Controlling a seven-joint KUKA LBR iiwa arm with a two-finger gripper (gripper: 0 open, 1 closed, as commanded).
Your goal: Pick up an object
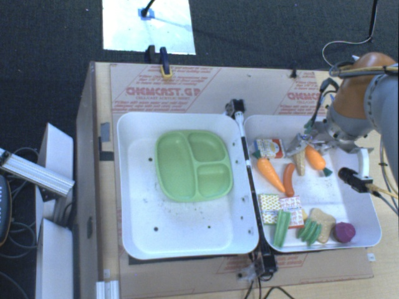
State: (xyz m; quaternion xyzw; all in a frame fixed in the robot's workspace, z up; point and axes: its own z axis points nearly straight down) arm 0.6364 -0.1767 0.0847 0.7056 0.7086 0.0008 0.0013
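My gripper (310,147) hangs low over the back of the right bin (361,198), open, with grey fingers spread just above a small orange carrot (316,158) and a tan piece (300,163). Nothing is visibly held between the fingers. Also in this bin are a larger carrot (270,174), a red-orange sausage-like piece (288,179), a small printed packet (269,147), a second packet (280,207), green bean pieces (282,227), a tan toast shape (322,222) and a purple lump (345,232).
The left bin (140,192) holds a green divided plate (192,165). A black divider strip (247,167) runs between the bins. The arm's grey body with its orange band (365,92) overhangs the right bin's back right corner, with cables around it.
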